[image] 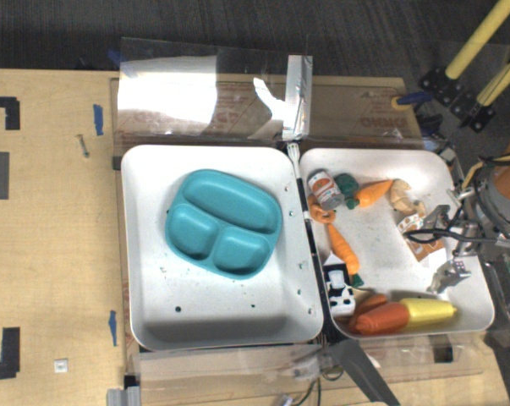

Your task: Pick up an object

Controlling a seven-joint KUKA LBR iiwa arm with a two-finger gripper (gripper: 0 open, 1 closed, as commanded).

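On the bench, two shallow white bins sit side by side. Inside the left white bin (145,252) lies a teal plastic divided plate (223,222) with three compartments, set toward the bin's middle and turned at a slant.

Toys are scattered across the right white bin (381,252). Near its far-left corner lies a small can with an orange-and-white label (325,189), with a dark green toy (349,189) just beside it and an orange toy carrot (373,194) stretching rightward from that. A tan, shell-like piece (401,195) lies next to the carrot's tip. A second, slimmer orange carrot (342,246) runs along the left wall, and below it is a small black-and-white block (337,284). Along the near wall lie a red sausage-shaped toy (381,317) and a yellow banana-shaped toy (429,311), end to end and touching.

At the bin's right edge, the grey arm's two-finger gripper (447,245) hangs over the bin's right side, near a small brown-and-white object (424,245). Whether its pincer is wide, narrow or clasping anything cannot be told from this view.
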